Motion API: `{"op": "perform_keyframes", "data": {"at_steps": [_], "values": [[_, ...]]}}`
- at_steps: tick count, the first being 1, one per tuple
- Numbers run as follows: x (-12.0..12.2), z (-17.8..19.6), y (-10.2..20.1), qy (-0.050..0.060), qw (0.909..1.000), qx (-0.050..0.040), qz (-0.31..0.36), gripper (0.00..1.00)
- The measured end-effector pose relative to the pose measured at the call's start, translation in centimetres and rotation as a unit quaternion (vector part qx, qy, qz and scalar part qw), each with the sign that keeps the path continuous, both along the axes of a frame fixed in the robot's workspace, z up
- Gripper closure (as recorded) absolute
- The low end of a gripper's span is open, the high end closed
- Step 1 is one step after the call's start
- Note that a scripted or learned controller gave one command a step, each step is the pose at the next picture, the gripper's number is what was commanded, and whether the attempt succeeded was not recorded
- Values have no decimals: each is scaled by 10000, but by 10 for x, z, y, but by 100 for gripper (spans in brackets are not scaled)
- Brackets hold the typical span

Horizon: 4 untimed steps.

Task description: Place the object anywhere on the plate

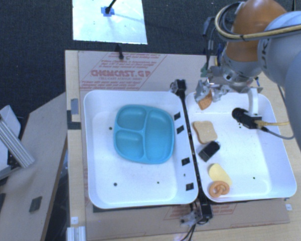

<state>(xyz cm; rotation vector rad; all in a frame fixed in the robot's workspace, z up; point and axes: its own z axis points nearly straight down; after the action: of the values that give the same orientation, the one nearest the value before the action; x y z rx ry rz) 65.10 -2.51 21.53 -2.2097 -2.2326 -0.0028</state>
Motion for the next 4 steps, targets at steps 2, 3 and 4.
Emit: {"op": "perform_keyframes", "data": {"at_steps": [2, 3, 4], "values": [[-25, 5, 117, 2, 10000, -1, -7, 100], [-41, 13, 176, 0, 10000, 3, 2, 100], [-38, 2, 208, -4, 10000, -3, -14, 100]]}}
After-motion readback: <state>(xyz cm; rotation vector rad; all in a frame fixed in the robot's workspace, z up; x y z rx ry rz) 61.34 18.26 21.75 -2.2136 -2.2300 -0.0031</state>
